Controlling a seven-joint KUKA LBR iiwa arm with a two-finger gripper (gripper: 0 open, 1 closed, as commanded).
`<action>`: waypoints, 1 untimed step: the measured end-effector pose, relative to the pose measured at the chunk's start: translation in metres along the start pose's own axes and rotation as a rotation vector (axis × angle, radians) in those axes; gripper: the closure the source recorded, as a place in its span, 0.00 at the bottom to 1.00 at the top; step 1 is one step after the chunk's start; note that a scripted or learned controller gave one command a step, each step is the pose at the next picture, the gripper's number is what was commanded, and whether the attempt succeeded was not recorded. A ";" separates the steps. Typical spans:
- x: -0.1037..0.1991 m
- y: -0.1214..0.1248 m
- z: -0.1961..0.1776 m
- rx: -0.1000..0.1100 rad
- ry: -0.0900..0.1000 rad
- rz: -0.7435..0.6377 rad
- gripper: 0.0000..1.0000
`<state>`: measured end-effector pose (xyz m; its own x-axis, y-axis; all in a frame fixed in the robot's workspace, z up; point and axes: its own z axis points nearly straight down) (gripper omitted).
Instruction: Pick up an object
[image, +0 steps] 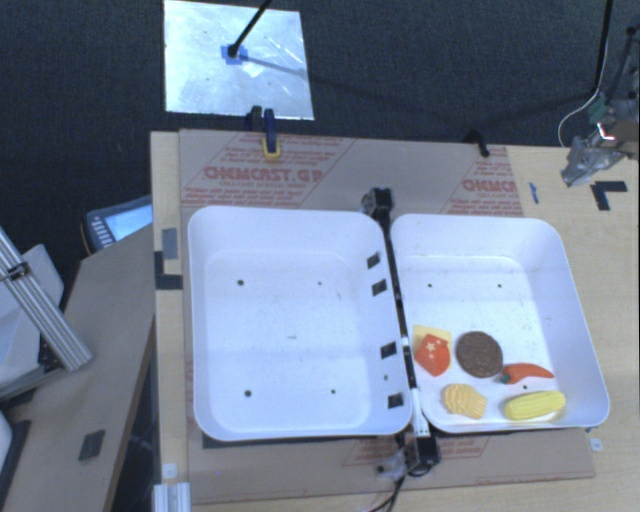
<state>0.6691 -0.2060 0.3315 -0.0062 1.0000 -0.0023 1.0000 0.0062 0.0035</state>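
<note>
While the gripper (592, 160) is hanging at the upper right, well apart from both bins and over the bare bench, it is showing as a small grey metallic shape, too blurred to tell how it is set. Five toy food pieces are lying clustered along the near edge of the right bin (545, 262), a shallow white plastic tray with rounded corners and a smooth matte floor. A wedge (432, 349), yellow at the top and red below with a tiny star mark, is sitting nearest the divider. Just beside it, a flat round brown disc (479, 353) with a rough, grainy face is resting. A slim red chilli (526, 373) is curving out from the disc toward the right. Nearer the front wall, a ridged yellow-orange piece (464, 401) and a smooth yellow corn cob (534, 404) are lying close together. The left bin (287, 230), of the same white plastic, is sitting beside it on a printed cardboard sheet (300, 170).
</note>
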 end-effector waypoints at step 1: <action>0.000 0.000 -0.003 0.000 0.000 0.000 1.00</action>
<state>0.6691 -0.2060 0.3341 -0.0063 1.0000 -0.0024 1.0000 0.0063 0.0038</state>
